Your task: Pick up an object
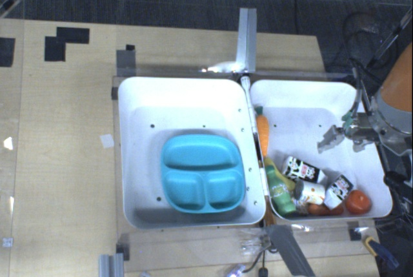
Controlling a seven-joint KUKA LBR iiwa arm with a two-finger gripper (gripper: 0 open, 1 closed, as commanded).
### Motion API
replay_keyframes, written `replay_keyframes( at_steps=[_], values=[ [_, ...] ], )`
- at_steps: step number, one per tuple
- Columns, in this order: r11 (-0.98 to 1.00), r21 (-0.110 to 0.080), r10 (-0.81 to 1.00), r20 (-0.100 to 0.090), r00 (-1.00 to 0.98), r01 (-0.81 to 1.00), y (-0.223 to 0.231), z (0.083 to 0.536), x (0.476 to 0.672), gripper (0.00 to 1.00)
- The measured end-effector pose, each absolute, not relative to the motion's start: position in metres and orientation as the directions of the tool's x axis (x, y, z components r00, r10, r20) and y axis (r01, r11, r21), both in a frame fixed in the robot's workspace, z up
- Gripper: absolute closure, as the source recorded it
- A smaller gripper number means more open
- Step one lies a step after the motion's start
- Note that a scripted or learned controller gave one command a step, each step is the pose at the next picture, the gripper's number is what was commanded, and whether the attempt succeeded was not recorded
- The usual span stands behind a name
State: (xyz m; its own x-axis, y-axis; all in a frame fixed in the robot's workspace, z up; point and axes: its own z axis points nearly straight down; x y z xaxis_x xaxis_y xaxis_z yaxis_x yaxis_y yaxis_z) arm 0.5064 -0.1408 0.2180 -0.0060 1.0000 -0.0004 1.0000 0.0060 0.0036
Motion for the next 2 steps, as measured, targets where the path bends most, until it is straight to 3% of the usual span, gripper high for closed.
replay_keyframes(
  at_steps=[1, 2],
  values=[
    [-0.067, 0.004, 0.998, 0.0, 0.067, 0.998, -0.164, 0.205, 0.572, 0.0],
    [-0.297, 0.006, 0.955, 0.0, 0.297, 0.955, -0.19, 0.214, 0.618, 0.0]
  ],
)
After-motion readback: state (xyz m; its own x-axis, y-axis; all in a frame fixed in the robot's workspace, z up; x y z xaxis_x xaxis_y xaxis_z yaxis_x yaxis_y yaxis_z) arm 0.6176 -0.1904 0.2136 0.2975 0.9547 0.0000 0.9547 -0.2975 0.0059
